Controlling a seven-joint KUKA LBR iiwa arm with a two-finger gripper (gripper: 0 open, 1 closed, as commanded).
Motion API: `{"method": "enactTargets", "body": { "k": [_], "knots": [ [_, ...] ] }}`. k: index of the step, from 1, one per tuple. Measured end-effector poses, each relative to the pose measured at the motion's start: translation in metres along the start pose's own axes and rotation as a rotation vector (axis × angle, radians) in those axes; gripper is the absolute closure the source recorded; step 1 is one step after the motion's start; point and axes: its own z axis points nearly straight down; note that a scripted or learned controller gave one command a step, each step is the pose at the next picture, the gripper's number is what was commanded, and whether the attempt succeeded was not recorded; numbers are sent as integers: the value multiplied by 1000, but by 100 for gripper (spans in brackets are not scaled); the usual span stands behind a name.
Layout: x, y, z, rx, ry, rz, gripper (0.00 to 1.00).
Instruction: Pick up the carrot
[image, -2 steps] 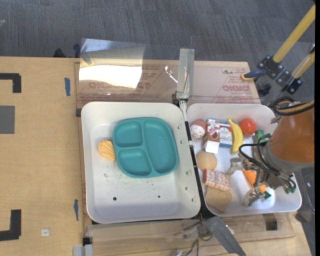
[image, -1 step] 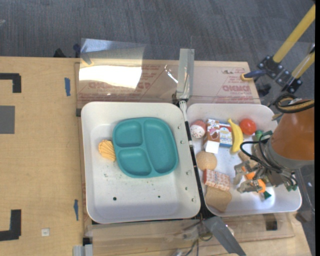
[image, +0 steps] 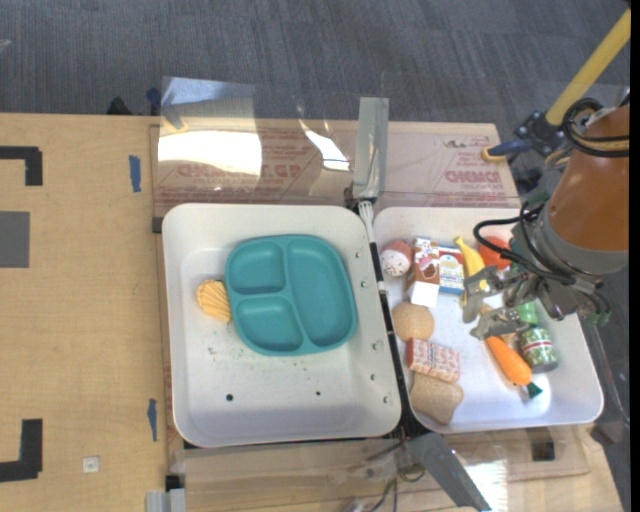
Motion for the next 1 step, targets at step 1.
{"method": "enactTargets", "body": {
  "k": [1],
  "knots": [
    [0,0,-7,-1,1,1,100]
  ]
}}
